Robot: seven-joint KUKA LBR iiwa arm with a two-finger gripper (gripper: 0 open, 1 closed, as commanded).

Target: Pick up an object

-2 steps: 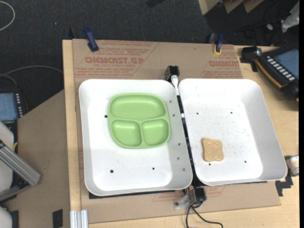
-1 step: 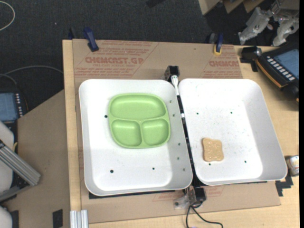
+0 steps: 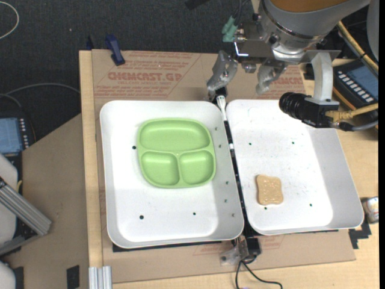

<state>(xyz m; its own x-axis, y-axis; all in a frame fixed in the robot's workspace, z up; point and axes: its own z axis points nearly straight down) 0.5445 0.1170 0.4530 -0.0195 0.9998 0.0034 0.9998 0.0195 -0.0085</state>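
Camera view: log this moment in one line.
pincer open, above bins' far edge | holding nothing | green plate in left bin | cracker in right bin

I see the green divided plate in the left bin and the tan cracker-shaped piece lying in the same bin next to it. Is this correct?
Not quite. The green divided plate does lie in the left bin, but the tan cracker-shaped piece lies alone in the right bin, in its near part. The camera view shows this.

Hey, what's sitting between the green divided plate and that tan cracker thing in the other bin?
In the camera view, the bins' touching rims lie between the green plate and the tan cracker; otherwise bare white bin floor.
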